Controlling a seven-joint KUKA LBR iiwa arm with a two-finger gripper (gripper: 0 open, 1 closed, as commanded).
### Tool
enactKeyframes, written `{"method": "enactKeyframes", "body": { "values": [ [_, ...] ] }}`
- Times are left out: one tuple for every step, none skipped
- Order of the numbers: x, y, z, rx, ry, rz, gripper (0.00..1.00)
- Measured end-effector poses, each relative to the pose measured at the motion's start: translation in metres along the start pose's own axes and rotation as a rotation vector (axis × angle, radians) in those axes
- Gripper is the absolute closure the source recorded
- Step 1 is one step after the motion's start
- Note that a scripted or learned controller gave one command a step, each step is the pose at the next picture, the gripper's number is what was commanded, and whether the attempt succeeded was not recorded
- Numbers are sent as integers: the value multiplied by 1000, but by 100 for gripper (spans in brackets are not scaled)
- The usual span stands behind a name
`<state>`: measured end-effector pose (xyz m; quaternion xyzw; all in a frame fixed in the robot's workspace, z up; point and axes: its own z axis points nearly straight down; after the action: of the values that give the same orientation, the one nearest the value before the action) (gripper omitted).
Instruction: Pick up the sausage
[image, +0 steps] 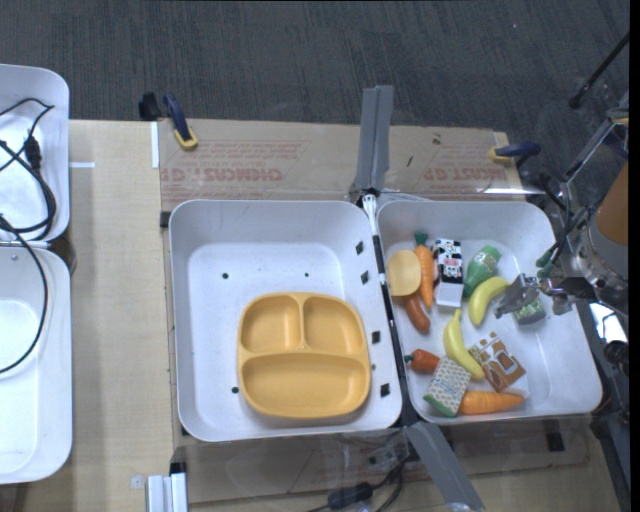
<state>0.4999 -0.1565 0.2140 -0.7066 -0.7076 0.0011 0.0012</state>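
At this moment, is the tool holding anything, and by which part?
Cannot be told. The tool sits low over the right bin, beside a banana; the sausage lies untouched near the divider.

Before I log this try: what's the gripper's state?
Gripper: over the right bin, beside a banana; open or shut cannot be told; no sausage seen in it.

two smooth white plastic bins (190, 330) sit on a pale wood-look bench (110, 300). a matt yellow plastic plate (303, 355), glossy plastic toy bananas (457, 340) and a dull metal gripper (525, 298).
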Motion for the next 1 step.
{"method": "enactKeyframes", "body": {
  "values": [
    [61, -22, 43, 0, 0, -258, 0]
  ]
}}
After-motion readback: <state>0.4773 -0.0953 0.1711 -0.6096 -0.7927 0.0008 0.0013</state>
